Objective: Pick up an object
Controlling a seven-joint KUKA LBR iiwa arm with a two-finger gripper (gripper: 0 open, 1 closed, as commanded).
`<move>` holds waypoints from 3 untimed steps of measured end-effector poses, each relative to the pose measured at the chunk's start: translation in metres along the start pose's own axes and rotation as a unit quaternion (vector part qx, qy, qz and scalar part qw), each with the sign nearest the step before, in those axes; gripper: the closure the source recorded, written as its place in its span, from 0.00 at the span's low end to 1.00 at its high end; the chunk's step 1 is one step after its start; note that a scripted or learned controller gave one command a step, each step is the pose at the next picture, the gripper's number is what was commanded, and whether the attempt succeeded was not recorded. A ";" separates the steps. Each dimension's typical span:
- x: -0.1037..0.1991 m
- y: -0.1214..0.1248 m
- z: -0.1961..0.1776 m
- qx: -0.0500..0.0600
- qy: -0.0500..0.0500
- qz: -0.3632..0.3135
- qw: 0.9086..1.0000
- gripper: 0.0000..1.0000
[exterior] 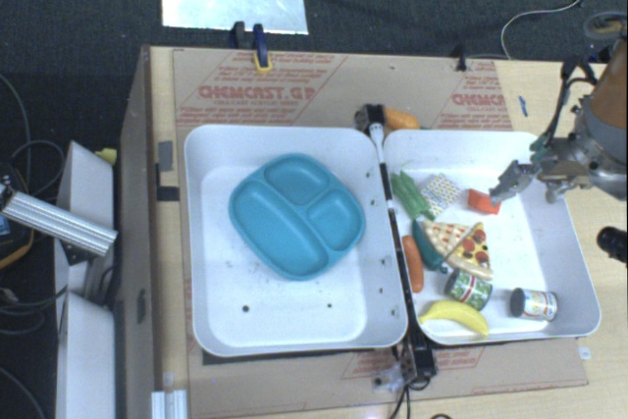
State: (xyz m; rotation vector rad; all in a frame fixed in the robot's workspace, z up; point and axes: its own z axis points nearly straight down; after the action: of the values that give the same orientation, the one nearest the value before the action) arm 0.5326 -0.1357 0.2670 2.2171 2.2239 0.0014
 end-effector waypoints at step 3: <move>-0.014 0.061 0.168 -0.005 -0.001 0.000 1.000 1.00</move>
State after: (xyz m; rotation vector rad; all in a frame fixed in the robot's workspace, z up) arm 0.5940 -0.1501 0.0993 2.2120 2.2168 0.0086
